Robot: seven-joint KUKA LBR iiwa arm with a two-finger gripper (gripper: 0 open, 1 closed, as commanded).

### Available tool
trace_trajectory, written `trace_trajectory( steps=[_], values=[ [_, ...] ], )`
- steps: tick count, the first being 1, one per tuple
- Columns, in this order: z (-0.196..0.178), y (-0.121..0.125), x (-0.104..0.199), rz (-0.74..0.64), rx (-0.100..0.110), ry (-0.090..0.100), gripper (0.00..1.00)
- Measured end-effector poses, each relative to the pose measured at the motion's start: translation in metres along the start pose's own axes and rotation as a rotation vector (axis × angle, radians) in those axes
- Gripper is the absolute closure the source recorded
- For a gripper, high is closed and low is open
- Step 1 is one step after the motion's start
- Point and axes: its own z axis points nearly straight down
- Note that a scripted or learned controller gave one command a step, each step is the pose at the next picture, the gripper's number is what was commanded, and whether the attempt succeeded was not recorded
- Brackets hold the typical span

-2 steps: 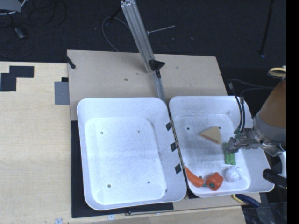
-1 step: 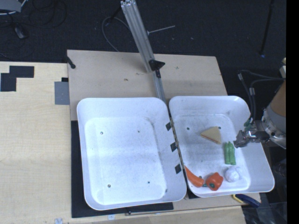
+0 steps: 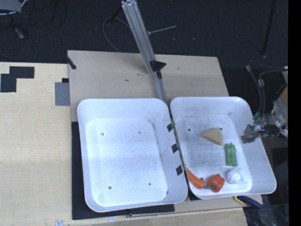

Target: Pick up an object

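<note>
At the right rim: I've got the gripper (image 3: 249,134) hanging just outside the right bin (image 3: 244,108), level with its middle, arm coming in from the right.
Grip state: I can't tell how it stands from up here; it's small and dark against the rim. Nothing visibly held.
Targets: all in the right bin. Tan wedge (image 3: 213,136) near the centre, green piece (image 3: 231,155) just below and right of it, white ball (image 3: 233,176) in the front right corner, red pepper (image 3: 216,182) beside that, orange carrot (image 3: 194,179) against the left wall.
My pick: I'd go for the green piece. It's nearest the gripper, lies lengthwise and stands apart from its neighbours.
Doing it well: I'd lift over the rim first, centre above the piece, close across its narrow width, descend straight.
Edges: ball, pepper and carrot crowd the front wall; little room there.
Open room: the bin's back half is bare floor, and the left bin (image 3: 94,112) beyond the divider offers wide room.
</note>
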Motion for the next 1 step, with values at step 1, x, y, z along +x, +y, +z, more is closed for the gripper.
trace_trajectory(
  steps=[1],
  values=[
    [-0.0005, -0.0072, 0.0485, -0.003, 0.004, 0.001, 1.00]
  ],
)
